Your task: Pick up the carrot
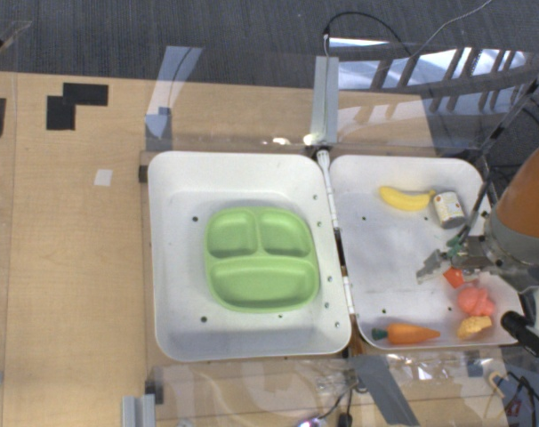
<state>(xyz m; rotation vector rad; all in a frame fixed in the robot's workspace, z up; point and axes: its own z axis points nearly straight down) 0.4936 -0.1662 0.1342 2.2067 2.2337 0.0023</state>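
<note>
The carrot (414,334), orange with a green stub at its left end, lies flat along the near wall of the right bin (376,238). My gripper (443,261) hangs over the right part of that bin, up and to the right of the carrot and well apart from it. The grey arm with its orange band (526,205) comes in from the right behind it. A small red-orange piece (454,278) sits just below the gripper; whether it is touched I cannot tell.
In the right bin are also a banana (405,199) and a small white box (446,207) at the back, and a pink lump (476,302) and a yellow piece (474,326) near the right corner. The left bin (176,265) holds a green divided plate (261,258).
</note>
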